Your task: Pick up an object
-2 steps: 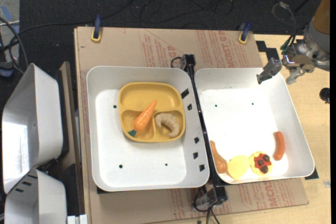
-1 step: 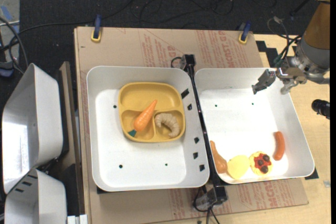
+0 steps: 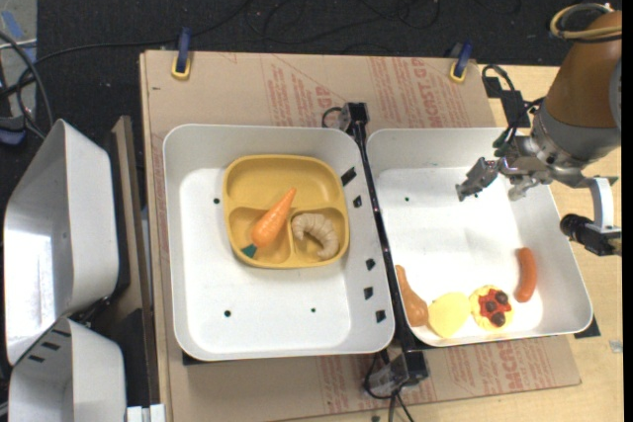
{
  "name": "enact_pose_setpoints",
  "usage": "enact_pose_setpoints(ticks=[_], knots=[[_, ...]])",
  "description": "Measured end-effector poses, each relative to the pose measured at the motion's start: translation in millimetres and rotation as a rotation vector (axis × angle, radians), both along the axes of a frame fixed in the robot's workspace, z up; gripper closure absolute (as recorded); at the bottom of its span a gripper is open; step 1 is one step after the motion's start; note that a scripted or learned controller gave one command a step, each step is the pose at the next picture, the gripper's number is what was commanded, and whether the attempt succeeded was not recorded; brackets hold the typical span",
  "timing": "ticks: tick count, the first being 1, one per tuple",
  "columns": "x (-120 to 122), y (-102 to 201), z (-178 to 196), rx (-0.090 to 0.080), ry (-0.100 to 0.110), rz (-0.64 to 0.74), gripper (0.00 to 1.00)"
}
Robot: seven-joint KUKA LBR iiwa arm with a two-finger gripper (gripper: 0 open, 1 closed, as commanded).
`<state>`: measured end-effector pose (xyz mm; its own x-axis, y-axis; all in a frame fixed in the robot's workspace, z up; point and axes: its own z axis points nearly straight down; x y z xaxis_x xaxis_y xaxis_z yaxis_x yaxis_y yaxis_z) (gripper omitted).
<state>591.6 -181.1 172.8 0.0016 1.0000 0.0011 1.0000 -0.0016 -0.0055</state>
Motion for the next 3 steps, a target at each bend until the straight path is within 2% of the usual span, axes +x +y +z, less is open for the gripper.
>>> enact_pose_setpoints(ticks=[1,2,3], knots=[[8.9,-2.9,-56.8,-0.001,-0.004,0.001,0.0],[9.6,-2.8,-43.6,-0.002,-0.008,0.001,1.0],[12.0,-4.5,20.6,-0.004,-0.013,0.004,1.0]])
